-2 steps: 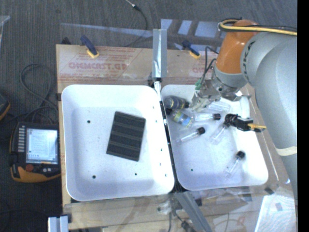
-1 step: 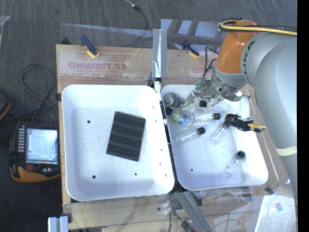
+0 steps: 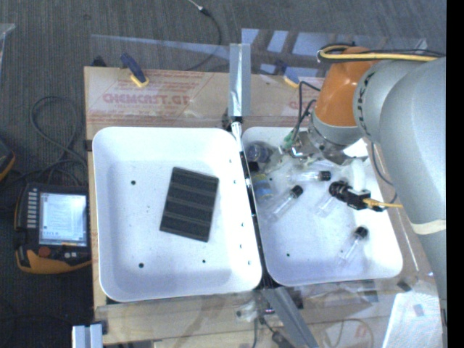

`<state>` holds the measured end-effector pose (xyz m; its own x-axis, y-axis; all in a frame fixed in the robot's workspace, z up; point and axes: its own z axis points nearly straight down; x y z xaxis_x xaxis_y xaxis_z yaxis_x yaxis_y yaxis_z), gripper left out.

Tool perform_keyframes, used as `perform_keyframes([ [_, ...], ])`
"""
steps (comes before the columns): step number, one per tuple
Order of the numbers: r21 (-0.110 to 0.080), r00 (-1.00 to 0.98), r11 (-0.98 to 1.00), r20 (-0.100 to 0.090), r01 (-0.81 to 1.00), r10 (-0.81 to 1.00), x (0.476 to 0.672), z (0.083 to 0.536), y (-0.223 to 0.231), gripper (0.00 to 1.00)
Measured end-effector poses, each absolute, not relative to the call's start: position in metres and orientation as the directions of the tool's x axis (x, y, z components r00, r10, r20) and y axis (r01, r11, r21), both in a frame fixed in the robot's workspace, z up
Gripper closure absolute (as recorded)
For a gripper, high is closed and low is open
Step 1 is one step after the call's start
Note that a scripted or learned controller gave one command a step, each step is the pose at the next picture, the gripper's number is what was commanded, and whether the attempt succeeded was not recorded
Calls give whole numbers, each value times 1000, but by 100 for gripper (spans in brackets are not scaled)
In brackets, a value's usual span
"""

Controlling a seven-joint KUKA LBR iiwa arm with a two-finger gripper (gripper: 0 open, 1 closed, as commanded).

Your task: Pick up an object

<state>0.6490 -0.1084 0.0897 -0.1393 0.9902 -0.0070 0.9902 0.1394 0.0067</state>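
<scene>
A black ridged rectangular block (image 3: 190,203) lies flat in the middle of the left bin (image 3: 116,267). The right bin (image 3: 319,267) holds several clear tubes with black caps: one (image 3: 287,199) left of centre, one (image 3: 353,241) toward the front right, and one (image 3: 316,175) near the back. Clear, bluish pieces (image 3: 256,154) lie in its back left corner. My gripper (image 3: 301,149) is low over the back of the right bin, beneath the orange band (image 3: 339,96), close to the clear pieces and the back tube.
The grey arm (image 3: 417,136) covers the right bin's right side. A raised divider (image 3: 250,194) separates the two bins. A handheld control pendant (image 3: 51,227) and cables lie on the floor to the left of the bench.
</scene>
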Motion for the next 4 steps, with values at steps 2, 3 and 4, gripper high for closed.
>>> perform_keyframes([
  [2, 10, -139, 139, -4, 990, 990, 650, 100, -108, 0],
  [3, 8, -139, 139, -2, 990, 990, 649, 108, -108, 100],
  [4, 9, -139, 139, -2, 990, 990, 649, 109, -107, 0],
])
